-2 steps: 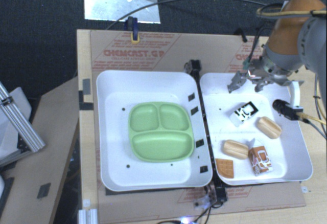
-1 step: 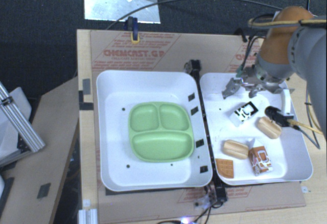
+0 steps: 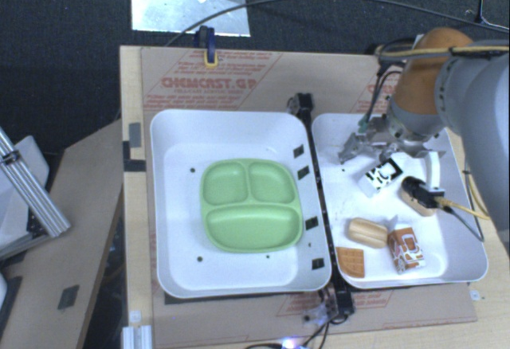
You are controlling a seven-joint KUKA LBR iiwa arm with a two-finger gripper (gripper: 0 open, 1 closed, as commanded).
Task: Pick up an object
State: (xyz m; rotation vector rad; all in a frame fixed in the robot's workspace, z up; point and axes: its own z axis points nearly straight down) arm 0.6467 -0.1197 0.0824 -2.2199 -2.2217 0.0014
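Camera view from above the bench puts the gripper [image 3: 356,148] low over the right bin [image 3: 466,260], at about ten o'clock from that bin's middle and close to the wall it shares with the left bin [image 3: 171,204]. From where I stand I cannot tell whether it is spread wide or pinched narrow, and I see nothing held in it. The things it could pick all lie apart from it. A small black-and-white piece [image 3: 382,174] sits just beside it, toward the bin's middle. A tan roll [image 3: 368,232] lies at seven to eight o'clock, a flat orange cracker [image 3: 351,261] at seven near the front wall, and an orange packet [image 3: 405,249] at six. The likeliest failure, I'd say, is a close on bare bin floor, since nothing lies right under the gripper. Another is a knock against the shared wall, which is so near. The roll and the packet look to be touching, with the cracker just beside them, so a reach there might shove one aside or catch two. The cracker lies so flat that it may slip. Counted: two bins; four loose things in the right one, one of each; one green plate [image 3: 252,204] with three compartments, filling the middle of the left bin.
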